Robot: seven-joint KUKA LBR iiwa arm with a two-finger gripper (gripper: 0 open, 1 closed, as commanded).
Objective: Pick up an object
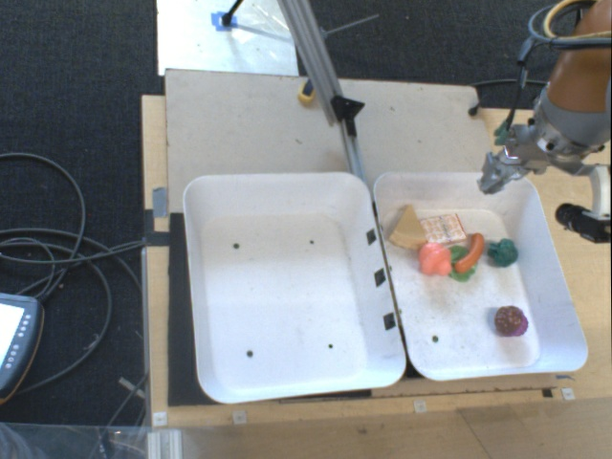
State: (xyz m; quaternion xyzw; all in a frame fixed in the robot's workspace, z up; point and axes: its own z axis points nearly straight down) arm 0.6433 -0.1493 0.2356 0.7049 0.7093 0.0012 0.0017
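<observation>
Currently the end effector (497, 175) hangs over the far rim of the right bin (559, 347); nothing shows between its tips, and whether it is released or clenched I cannot tell. Candidate objects all lie in that bin: a tan wedge (406, 228), a patterned card (443, 228), a pink-orange piece (434, 259) touching an orange carrot-like item (469, 253), a green piece (502, 251), and a dark red ball (511, 321) set apart nearer the front. Risk, as I judge it: a descent into the tight cluster could catch two items or nudge them aside, and the ball may roll off.
</observation>
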